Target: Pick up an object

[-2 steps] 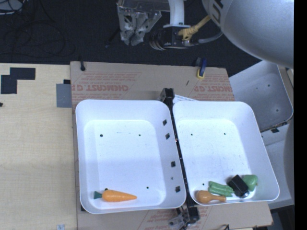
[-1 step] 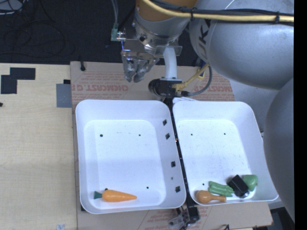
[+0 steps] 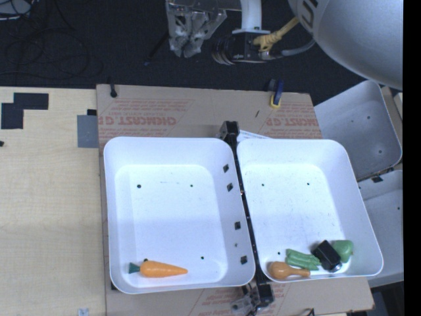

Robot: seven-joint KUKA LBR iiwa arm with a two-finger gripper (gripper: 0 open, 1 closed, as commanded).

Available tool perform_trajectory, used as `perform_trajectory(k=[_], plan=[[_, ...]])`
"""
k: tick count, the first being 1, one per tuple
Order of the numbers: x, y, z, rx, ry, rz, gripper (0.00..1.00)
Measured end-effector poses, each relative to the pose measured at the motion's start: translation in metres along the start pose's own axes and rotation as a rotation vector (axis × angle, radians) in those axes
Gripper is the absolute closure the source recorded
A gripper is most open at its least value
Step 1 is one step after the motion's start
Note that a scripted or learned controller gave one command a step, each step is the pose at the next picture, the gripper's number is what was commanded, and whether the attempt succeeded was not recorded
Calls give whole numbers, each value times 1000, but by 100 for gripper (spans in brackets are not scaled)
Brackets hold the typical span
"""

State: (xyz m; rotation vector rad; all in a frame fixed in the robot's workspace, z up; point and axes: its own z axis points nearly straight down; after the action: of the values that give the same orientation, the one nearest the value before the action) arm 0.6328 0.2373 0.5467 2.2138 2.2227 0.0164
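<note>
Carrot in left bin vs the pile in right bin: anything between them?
Camera view: between the carrot and the pile lie bare left bin floor and the two bins' adjoining walls.

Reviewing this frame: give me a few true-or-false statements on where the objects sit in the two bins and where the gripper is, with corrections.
1. A carrot lies in the left bin. True.
2. The carrot lies near the bin's far edge. False: it lies near the near edge.
3. A black object sits in the right bin, among green items. True.
4. The gripper is down inside the right bin. False: it hangs above the bench, beyond the bins' far edge.
5. The right bin's objects are clustered in its near right corner. True.
</note>
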Motion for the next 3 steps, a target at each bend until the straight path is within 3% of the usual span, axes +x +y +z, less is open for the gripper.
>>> perform_trajectory(k=[1,2,3], plan=[[-47,-1,176,32,-13,8,100],[-113,-6,130,11,-6,10,100],[-86,-38,7,2,-1,0,100]])
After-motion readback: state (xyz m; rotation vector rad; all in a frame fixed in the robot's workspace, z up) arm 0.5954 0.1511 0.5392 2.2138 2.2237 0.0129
